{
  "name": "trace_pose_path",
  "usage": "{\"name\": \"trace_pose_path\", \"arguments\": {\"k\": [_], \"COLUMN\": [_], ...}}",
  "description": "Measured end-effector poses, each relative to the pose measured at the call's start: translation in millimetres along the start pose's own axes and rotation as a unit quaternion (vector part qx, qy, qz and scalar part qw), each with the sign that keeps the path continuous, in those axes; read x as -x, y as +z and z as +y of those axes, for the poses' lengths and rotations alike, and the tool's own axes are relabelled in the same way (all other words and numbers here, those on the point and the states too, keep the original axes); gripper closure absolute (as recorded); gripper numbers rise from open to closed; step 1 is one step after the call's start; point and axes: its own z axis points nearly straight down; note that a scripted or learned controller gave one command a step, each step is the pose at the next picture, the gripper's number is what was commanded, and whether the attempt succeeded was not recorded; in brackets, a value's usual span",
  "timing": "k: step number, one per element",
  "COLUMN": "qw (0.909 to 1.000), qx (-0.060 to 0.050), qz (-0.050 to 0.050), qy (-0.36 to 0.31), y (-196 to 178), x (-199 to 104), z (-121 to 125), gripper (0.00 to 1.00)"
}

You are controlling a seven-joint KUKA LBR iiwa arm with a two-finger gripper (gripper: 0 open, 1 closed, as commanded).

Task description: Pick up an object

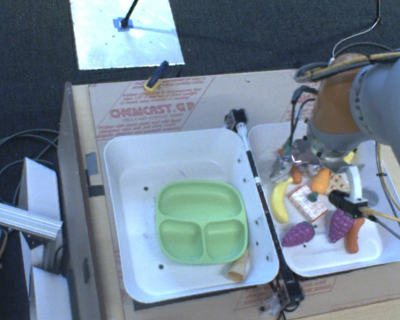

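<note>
Two shallow white bins sit side by side on the bench, the left bin (pixel 129 199) holding a green divided plate (pixel 201 221) with a tan cone-shaped piece (pixel 237 270) just beside its lower edge. Toy food crowds the right bin (pixel 396 244): a yellow banana (pixel 279 200), a small printed card (pixel 309 203), two purple grape bunches (pixel 299 234), an orange carrot (pixel 321 180) and a red-orange sausage (pixel 354 237). The grey arm (pixel 386 95) reaches in from the right, its gripper (pixel 291 159) low over the upper part of the pile, near the banana and carrot. Whether it has hold of anything cannot be told from this angle.
</note>
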Motion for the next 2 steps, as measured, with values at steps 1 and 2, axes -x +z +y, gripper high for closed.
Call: {"name": "trace_pose_path", "arguments": {"k": [1,2], "qw": [1.0000,1.0000], "qx": [0.001,0.002], "qz": [0.000,0.000], "qy": [-0.001,-0.001], "y": [-1,-12], "x": [0,0], "z": [26,27], "gripper": [0.00,1.00]}}
